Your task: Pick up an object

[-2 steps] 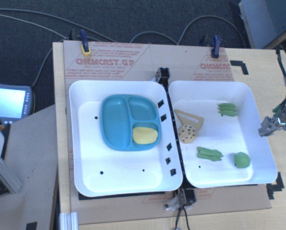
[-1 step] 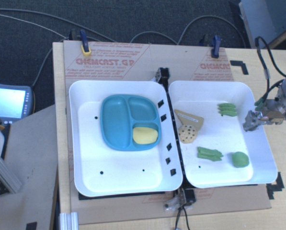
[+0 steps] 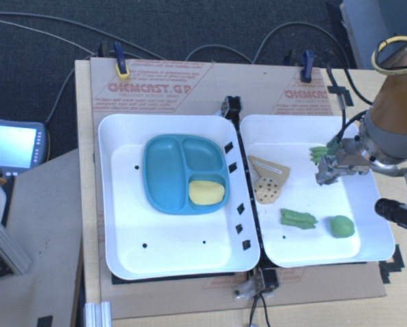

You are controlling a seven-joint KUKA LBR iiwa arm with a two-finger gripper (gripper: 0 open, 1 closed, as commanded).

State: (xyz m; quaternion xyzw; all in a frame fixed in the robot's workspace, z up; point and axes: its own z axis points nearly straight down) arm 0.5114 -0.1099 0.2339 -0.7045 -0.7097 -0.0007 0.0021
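At the near edge of the desk point(image 3: 169, 288), two shallow white bins sit side by side. In the right bin point(image 3: 367, 247), closest to the camera, a round green ball point(image 3: 341, 226) lies near the front right corner, with a knobbly green pod-shaped piece point(image 3: 298, 218) just to its left, the two apart. Farther back, a tan wedge of holed cheese point(image 3: 268, 180) rests beside the divider between the bins. Above the right bin's middle the arm's pincer point(image 3: 329, 171) hangs low, its tips near the white floor; whether its fingers are apart or together cannot be made out, and nothing shows between them. A leafy green piece point(image 3: 319, 153) lies just behind it, partly hidden by the wrist. The left bin point(image 3: 121, 237) holds a blue divided plate point(image 3: 172, 172), and a yellow lump point(image 3: 206, 192) sits in the plate's near right compartment. At the desk's far edge, two clamps point(image 3: 121, 63) grip the printed cardboard sheet point(image 3: 155, 84) under the bins. Cables point(image 3: 53, 22) trail across the dark floor beyond.
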